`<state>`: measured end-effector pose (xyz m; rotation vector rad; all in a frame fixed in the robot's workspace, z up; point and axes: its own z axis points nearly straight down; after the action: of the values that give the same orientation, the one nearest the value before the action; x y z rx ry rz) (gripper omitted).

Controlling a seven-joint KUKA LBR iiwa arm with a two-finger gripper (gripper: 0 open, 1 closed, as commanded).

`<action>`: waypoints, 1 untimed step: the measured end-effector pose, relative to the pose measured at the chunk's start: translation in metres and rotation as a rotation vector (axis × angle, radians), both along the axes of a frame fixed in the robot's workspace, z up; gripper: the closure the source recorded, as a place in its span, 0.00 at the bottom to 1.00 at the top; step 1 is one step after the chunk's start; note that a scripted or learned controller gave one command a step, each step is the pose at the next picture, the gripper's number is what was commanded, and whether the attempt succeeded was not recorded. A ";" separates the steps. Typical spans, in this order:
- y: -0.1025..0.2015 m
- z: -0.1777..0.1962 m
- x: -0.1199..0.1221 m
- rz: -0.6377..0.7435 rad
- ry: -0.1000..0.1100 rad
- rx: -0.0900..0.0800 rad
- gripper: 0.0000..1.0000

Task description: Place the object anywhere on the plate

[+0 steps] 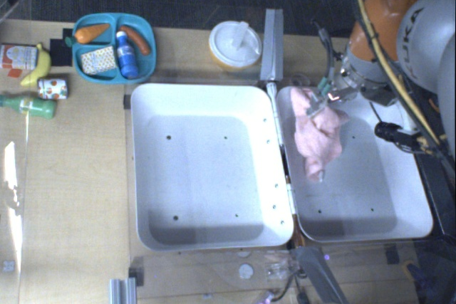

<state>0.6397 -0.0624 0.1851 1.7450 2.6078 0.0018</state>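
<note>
So the gripper (329, 92) sits at the top of the right bin (370, 213) and looks pinched on the top edge of the pink cloth (317, 135), though it's blurry there. The cloth hangs in the bin's upper left. Lift high enough that the tail clears the bin wall; the left bin (206, 224) has loads of room

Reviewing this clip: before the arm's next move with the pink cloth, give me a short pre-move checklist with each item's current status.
1. Pink cloth hangs from the gripper, over the right bin: ok.
2. Grip firm enough for travel: cannot tell.
3. Cloth fully off the bin floor: cannot tell.
4. Target plate identified; a blue divided plate sits at the bench's far left, already holding toy food: cannot tell.
5. Cloth on the plate: not ok.
</note>
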 end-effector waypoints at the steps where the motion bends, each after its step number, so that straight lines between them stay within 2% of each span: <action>1: 0.002 0.040 0.002 0.009 -0.001 0.000 1.00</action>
<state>0.6412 -0.0607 0.2251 1.7334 2.6149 0.0030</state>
